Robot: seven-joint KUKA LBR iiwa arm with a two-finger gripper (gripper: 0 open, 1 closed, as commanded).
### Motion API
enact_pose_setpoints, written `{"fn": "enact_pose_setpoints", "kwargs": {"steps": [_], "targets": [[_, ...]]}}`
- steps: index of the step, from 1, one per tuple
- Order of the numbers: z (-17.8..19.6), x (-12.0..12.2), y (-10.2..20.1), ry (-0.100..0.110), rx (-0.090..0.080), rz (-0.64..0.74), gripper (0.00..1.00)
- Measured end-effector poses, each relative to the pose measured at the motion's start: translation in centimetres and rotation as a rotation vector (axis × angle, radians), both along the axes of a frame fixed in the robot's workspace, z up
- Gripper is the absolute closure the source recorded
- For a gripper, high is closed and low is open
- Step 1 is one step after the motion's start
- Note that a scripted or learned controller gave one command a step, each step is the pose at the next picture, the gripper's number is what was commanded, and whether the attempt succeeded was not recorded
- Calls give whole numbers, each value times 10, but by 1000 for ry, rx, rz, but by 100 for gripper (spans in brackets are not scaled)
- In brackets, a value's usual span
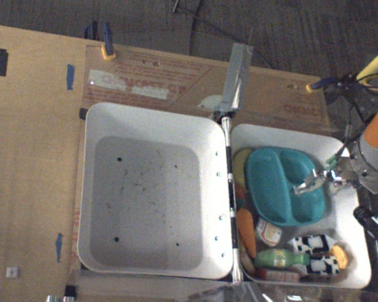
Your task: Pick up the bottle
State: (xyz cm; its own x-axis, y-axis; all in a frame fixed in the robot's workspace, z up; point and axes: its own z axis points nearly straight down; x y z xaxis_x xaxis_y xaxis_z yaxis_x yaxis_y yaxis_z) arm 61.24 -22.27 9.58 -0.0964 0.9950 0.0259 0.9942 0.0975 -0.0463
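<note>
1. One green bottle [281, 259] lying flat near the right bin's [361, 274] front wall.
2. One teal tray [274, 187], one cow toy [319, 254], one orange carrot [245, 231].
3. At six o'clock from the gripper [310, 183], well apart; fingers unclear, cannot tell.

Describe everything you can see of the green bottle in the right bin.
The bottle is green, apparently plastic, with a pale cap end and a reddish strip along its lower side. It lies on its side near the front wall of the right bin, lengthwise across the view. An orange carrot-like toy lies by its left end, a black-and-white cow toy by its right, and the teal dish lies behind. The gripper hovers over that dish.
</note>
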Motion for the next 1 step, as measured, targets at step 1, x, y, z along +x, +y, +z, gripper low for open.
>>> {"fn": "enact_pose_setpoints", "kwargs": {"steps": [1], "targets": [[4,0,-3,-12,-18,-5,100]]}}
